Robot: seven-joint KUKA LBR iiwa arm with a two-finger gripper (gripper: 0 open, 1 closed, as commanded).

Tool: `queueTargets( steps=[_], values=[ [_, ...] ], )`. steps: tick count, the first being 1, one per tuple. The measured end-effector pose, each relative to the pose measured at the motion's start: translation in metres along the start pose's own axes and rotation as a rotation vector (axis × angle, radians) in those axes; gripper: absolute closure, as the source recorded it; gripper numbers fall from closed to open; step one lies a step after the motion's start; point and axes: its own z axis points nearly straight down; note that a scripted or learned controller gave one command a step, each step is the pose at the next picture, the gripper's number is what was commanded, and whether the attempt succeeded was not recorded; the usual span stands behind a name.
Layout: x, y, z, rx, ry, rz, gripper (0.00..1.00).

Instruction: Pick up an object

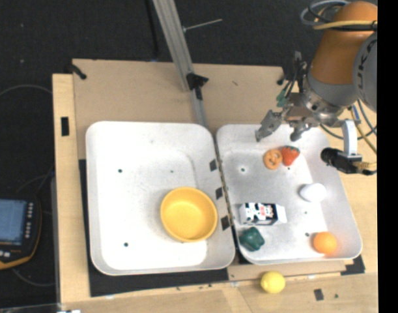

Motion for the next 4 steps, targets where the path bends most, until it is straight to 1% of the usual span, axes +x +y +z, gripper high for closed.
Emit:
queueTargets(
  steps=[1,2,3,4],
  values=[
    [0.000,0.000,0.000,0.000,0.000,0.000,0.00],
    [-0.002,-0.003,0.063,0.007,-0.002,0.004,0.00],
    [0.001,-0.003,0.126,0.007,-0.002,0.006,0.00],
    [-0.001,-0.003,0.146,0.003,-0.003,0.005,0.00]
  ],
)
